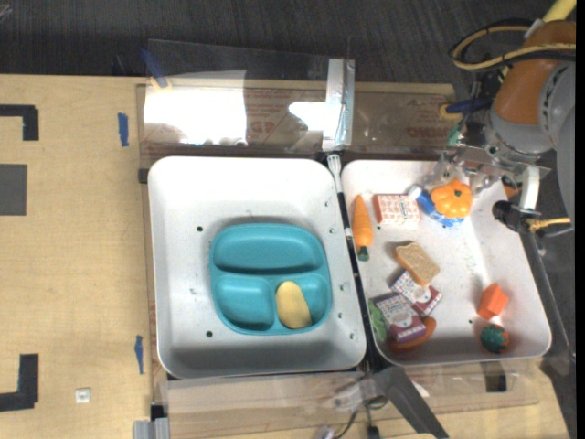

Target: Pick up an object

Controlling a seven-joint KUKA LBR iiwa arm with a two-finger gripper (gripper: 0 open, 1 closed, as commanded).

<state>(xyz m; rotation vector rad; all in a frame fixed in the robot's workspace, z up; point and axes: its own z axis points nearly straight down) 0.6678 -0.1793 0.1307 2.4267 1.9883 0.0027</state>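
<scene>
Camera view: orange toy directly under end effector.

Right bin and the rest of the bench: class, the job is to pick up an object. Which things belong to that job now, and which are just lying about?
In the job:
gripper, at the right bin's far end
orange toy just below it
right bin

Lying about:
carrot
carton
bread slice
left bin
teal tray
yellow piece in the tray
</scene>
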